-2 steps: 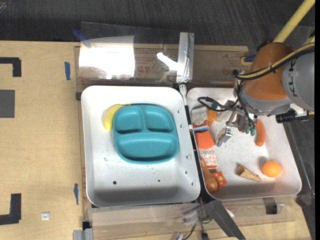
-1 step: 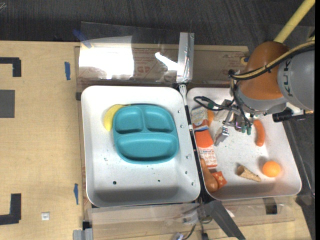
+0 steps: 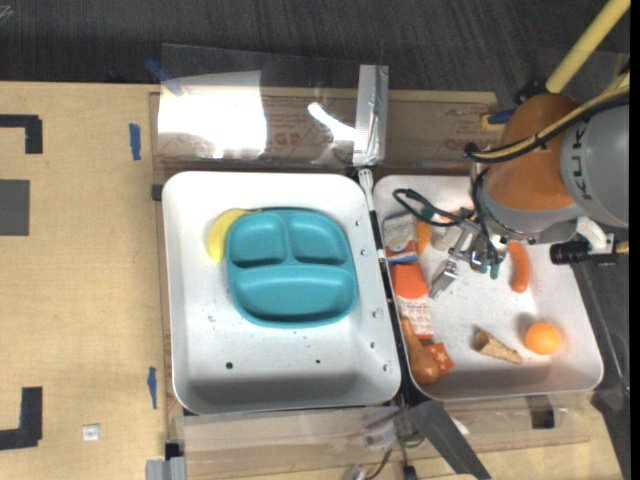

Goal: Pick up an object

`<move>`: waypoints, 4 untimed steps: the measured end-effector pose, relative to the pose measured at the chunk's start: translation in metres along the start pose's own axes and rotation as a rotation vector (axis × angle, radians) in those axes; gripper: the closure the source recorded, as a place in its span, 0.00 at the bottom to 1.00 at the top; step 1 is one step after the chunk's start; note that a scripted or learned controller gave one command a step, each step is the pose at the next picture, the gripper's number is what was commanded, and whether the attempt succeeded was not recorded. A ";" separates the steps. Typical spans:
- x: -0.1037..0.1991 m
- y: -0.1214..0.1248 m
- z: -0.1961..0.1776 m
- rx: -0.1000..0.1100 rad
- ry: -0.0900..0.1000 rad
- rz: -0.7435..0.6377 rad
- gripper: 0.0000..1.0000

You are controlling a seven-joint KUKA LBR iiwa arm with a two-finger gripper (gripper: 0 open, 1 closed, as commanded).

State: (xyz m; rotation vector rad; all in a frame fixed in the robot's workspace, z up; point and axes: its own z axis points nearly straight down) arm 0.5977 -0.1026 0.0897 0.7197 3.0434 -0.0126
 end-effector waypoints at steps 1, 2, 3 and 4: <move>-0.022 -0.010 0.001 -0.008 0.003 -0.076 0.00; -0.031 0.020 0.001 -0.006 0.002 -0.119 0.00; -0.021 0.016 0.001 -0.003 0.003 -0.108 0.00; -0.018 0.005 0.001 -0.009 0.007 -0.049 0.00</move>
